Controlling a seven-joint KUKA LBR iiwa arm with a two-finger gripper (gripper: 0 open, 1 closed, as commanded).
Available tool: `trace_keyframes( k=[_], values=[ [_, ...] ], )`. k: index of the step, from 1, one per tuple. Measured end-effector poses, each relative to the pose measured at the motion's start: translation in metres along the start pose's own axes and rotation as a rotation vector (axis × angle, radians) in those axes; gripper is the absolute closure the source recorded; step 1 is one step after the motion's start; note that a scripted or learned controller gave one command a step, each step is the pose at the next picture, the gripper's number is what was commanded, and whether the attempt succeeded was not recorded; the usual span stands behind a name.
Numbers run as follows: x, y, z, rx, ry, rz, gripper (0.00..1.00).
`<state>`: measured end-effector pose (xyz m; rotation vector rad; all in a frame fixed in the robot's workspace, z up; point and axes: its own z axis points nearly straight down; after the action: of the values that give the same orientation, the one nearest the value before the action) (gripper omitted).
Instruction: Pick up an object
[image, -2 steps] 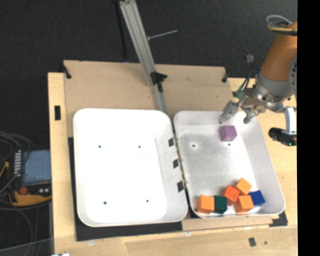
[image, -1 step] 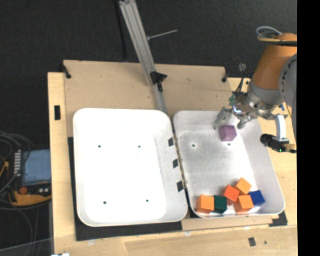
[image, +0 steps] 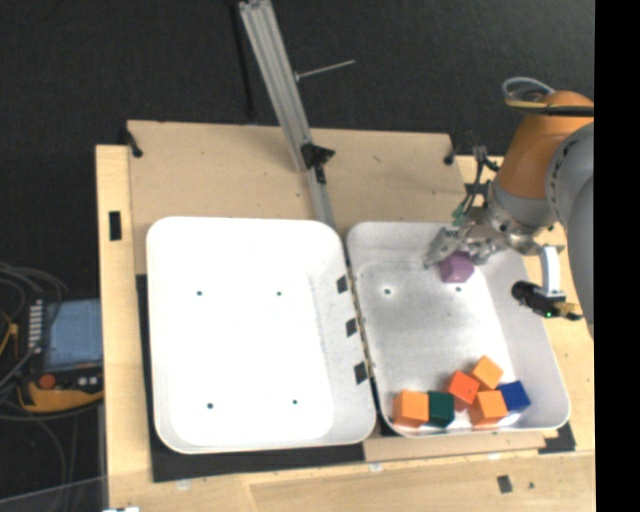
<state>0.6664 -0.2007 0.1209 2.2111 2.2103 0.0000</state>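
From my seat, the grey two-finger gripper (image: 455, 250) sits low over the far end of the right-hand shallow white plastic bin (image: 520, 345), and a small rounded purple object (image: 457, 267) shows right beneath its metal tips. I cannot tell whether the pincer is released or clenched; the tips blur into the purple lump, and nothing proves the piece is between them rather than just under them.

My worry is a false grasp. If the tips only touch the top of that rounded piece, I judge it may squirt sideways when they close, or roll toward the bin's far wall and lodge there. A lift begun now could come up bare.

Well apart, at the near end of the same bin, lies a cluster of small blocks: orange cubes (image: 464, 386), a green cube (image: 441, 407) and a blue cube (image: 514, 396), packed touching one another. They are no hazard from here. The left-hand white bin (image: 250, 330) stands beside it, across a shared rim.
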Motion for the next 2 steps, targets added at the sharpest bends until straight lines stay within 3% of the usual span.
trace_keyframes(
  k=[1,2],
  values=[
    [0.0,0.003,-0.016,-0.01,-0.001,-0.003,1.0],
    [0.0,0.002,-0.062,0.004,0.01,-0.002,1.0]
  ],
)
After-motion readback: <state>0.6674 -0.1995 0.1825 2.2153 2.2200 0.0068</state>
